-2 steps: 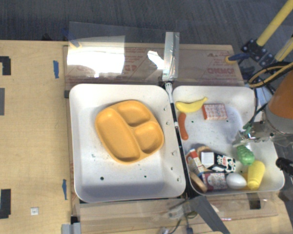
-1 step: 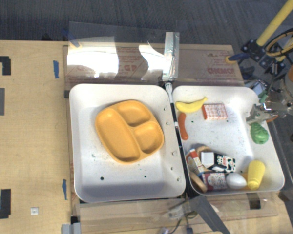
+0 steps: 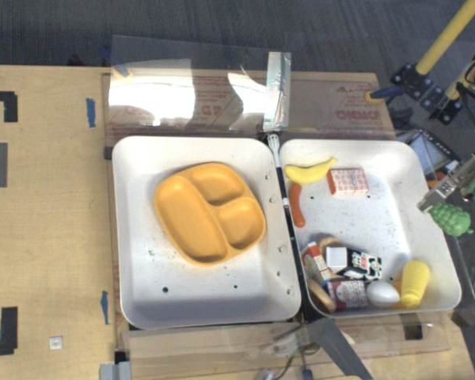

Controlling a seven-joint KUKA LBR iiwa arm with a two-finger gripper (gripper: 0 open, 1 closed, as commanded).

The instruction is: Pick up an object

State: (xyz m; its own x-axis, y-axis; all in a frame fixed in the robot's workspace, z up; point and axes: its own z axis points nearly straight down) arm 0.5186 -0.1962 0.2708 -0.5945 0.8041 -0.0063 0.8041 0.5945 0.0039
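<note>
at the right bin's (image 3: 396,150) far right rim, gripper (image 3: 450,192) hanging right over a green knobbly toy (image 3: 453,218) — fingers' state impossible to tell from this slant. best to centre on the toy's bulk before lifting, keeping clear of the rim. otherwise worth trying the yellow bottle (image 3: 414,282) near the corner — free-standing, easy to straddle.

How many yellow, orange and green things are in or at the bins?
Yellow: 2, the curved yellow toy banana and the yellow plastic lemon-shaped bottle
Orange: 2, the orange sectioned plastic tray and the thin orange-red sausage-like stick
Green: 1, the bumpy green toy
Total: 5
</note>
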